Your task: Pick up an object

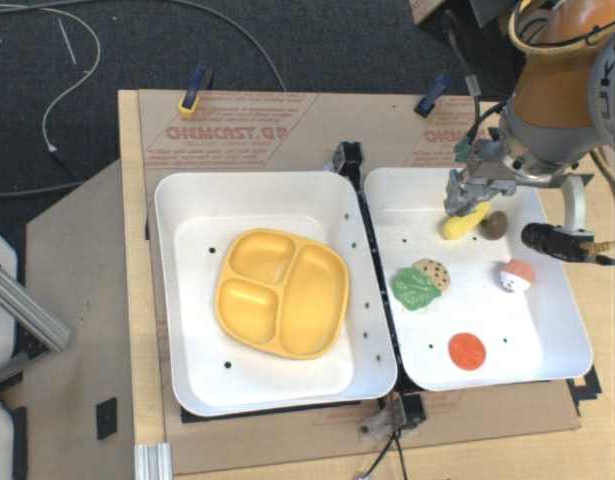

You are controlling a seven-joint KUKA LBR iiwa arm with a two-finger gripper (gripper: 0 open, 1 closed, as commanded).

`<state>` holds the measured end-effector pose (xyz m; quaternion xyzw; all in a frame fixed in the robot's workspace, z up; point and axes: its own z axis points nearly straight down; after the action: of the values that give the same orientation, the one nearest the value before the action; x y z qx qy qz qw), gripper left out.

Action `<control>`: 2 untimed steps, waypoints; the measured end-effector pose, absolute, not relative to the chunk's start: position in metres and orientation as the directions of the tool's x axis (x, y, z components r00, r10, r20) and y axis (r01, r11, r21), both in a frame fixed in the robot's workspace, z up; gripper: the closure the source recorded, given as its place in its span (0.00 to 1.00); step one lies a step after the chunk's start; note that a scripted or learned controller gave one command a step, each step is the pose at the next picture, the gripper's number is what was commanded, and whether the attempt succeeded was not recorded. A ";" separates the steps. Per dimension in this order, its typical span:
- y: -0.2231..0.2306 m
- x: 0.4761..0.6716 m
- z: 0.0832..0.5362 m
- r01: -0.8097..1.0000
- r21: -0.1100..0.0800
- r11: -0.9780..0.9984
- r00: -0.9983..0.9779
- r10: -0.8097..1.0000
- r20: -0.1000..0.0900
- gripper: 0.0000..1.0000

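A: Where's the target?
B: The yellow piece (459, 227) lies at the back of the right bin (562, 353), beside a brown lump (495, 224) — the tool (467, 204) sits right on it.
A: Gripping?
B: Can't tell. It looks like the grasp step; next calls for a firm close, then a straight lift.
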<state>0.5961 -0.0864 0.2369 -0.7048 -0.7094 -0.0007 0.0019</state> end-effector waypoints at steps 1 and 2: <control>-0.033 0.602 0.225 1.000 -0.004 0.006 -0.006 1.000 0.003 1.00; 0.024 0.615 0.220 1.000 0.001 0.007 -0.007 1.000 0.003 1.00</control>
<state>0.6150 0.0242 0.2204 -0.7046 -0.7096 -0.0013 0.0005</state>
